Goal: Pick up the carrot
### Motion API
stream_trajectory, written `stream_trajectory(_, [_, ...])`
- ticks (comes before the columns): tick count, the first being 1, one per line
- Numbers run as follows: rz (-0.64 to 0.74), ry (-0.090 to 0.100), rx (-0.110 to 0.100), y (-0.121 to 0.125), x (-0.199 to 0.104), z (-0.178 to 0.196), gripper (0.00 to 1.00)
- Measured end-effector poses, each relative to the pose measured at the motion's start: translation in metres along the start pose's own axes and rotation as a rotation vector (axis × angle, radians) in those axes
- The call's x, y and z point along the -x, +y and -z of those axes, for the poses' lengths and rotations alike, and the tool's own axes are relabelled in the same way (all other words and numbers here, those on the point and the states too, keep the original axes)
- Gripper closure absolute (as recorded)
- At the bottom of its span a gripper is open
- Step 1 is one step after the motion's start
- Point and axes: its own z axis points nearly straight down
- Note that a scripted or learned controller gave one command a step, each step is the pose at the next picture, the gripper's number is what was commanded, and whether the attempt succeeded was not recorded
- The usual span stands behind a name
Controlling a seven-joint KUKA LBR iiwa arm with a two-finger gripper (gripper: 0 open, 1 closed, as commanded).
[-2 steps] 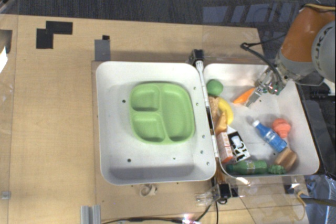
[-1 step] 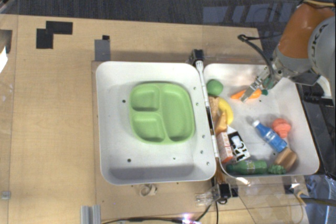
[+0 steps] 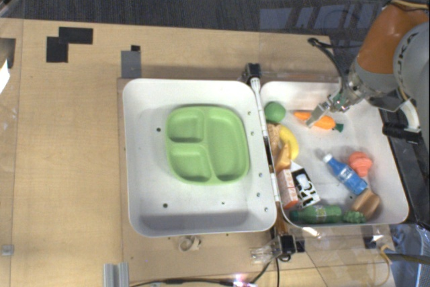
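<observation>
Camera view: gripper (image 3: 327,111) low in right bin (image 3: 383,138), at its far side, fingers angled down-left. Cannot tell whether the fingers are apart or together; their tips sit at the carrot (image 3: 324,122), which lies flat on the bin floor with green top pointing right. A second orange piece (image 3: 302,115) lies just left of the carrot. Green ball (image 3: 274,111) and banana (image 3: 289,142) near the bin's left wall. Blue bottle (image 3: 345,173) and red-orange item (image 3: 361,162) toward the right. Left bin (image 3: 141,144) holds a green divided tray (image 3: 205,144). Both bins rest on the bench (image 3: 60,165).
</observation>
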Motion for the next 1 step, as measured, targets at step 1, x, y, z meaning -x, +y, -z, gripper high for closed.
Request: stream_trajectory(1, [0.006, -0.026, 0.012, 0.0024, 0.0052, 0.0138, 1.0])
